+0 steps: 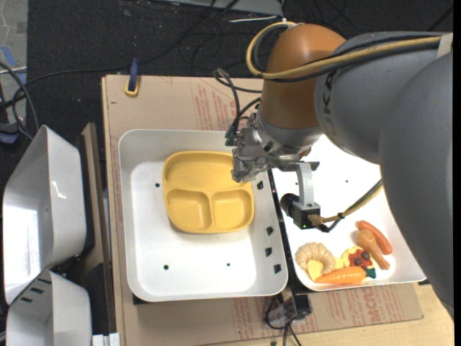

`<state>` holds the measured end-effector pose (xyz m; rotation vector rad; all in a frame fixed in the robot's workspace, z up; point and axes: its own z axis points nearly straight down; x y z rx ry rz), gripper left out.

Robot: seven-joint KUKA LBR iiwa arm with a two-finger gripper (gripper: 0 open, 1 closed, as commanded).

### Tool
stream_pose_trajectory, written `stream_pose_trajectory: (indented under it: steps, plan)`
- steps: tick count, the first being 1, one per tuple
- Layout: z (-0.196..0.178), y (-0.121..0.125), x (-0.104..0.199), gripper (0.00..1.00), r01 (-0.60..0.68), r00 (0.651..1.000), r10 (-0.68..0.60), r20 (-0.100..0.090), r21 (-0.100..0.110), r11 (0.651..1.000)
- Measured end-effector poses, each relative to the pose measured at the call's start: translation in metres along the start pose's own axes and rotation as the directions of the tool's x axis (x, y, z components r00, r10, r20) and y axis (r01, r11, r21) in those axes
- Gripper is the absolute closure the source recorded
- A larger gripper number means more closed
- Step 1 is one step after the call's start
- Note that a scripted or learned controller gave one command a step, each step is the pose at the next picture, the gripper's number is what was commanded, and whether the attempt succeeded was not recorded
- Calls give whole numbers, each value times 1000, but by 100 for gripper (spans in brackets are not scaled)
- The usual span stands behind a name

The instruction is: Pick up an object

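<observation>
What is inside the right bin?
In the right bin, near its front corner, lie toy foods: a carrot, sausages and a pale ridged piece. The arm covers the bin's far part, so anything there is hidden.

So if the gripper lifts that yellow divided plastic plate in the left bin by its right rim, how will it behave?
The yellow divided plate looks like rigid moulded plastic, so it probably stays stiff and light. Held at one rim by the gripper, it would likely tilt. Its glossy surface may slip on the white bin.
</observation>
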<state>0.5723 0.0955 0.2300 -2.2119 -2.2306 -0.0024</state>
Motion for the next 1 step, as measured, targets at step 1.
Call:
stream_pose_trajectory:
  steps: [1]
  plan:
    - [0, 0, -3, 0, -6, 1000, 6, 2, 1, 1000]
